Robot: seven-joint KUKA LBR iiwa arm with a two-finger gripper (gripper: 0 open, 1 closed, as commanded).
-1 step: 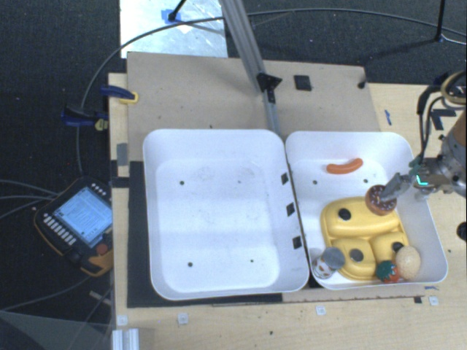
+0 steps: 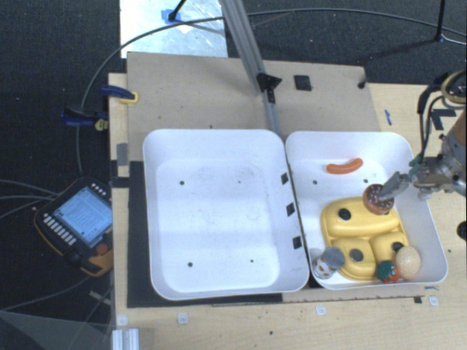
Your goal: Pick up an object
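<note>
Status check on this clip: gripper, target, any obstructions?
Gripper low in right bin, at the donut. Grasp unconfirmed. Yellow toy directly beneath.

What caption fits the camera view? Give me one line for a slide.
Gripper reaches from the right over a chocolate donut atop a yellow toy in the right bin.

Single fixed camera above bench [image 2: 241, 93], looking down slantwise, covering both bins [image 2: 219, 141].

Colours in the two white bins [image 2: 219, 141]

An orange sausage [image 2: 344, 167], a brown doughnut [image 2: 377, 199] with speckles, a yellow tray [image 2: 363, 232] with dark spots, and a cream egg [image 2: 408, 262].
</note>
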